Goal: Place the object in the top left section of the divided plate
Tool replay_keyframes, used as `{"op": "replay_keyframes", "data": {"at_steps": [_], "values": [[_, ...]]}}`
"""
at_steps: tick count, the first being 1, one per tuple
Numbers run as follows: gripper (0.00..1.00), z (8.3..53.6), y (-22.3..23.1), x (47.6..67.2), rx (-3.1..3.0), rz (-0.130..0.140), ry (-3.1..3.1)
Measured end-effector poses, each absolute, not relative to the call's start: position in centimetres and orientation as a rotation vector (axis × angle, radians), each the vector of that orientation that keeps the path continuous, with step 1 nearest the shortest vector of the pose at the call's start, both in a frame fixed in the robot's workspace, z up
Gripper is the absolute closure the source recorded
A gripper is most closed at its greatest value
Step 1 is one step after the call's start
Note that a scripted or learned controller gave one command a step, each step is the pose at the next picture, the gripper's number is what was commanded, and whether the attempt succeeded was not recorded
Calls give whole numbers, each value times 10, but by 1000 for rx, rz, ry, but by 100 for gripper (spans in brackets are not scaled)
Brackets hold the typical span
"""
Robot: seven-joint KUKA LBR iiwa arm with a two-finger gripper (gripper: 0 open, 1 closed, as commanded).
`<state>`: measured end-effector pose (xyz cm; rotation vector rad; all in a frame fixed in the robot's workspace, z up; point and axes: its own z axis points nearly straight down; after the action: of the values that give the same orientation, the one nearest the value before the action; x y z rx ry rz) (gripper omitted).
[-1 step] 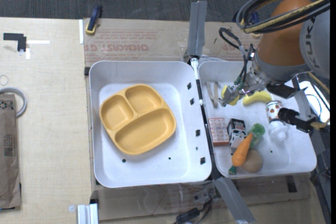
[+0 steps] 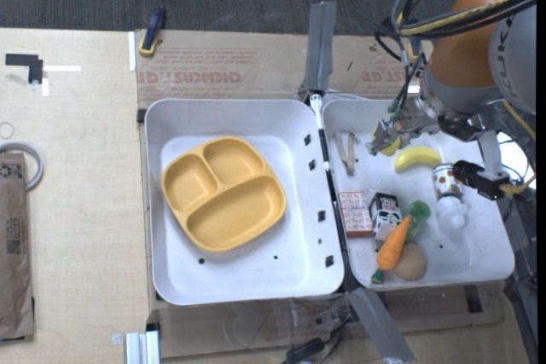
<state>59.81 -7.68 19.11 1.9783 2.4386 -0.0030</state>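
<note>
A yellow divided plate (image 2: 223, 193) lies in the left bin (image 2: 162, 209), with two small sections toward the back left and one large section toward the front right; nothing is in it. My gripper (image 2: 386, 139) hangs over the back of the right bin (image 2: 486, 268). It is right at the left end of a yellow banana (image 2: 418, 158), and a bit of yellow shows just under its tip. The arm's orange band (image 2: 478, 21) sits above and to the right of it.
The right bin also holds a carrot (image 2: 393, 244), a potato (image 2: 411, 262), a pink box (image 2: 355, 213), a small printed carton (image 2: 386, 209), a green piece (image 2: 419, 211), a small bottle (image 2: 447, 192) and pale sticks (image 2: 347, 151). A raised divider (image 2: 328, 183) separates the bins.
</note>
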Motion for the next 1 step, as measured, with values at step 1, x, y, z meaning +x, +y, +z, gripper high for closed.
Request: {"op": "replay_keyframes", "data": {"at_steps": [1], "values": [[100, 211, -102, 604, 1820, -2, 2557]]}}
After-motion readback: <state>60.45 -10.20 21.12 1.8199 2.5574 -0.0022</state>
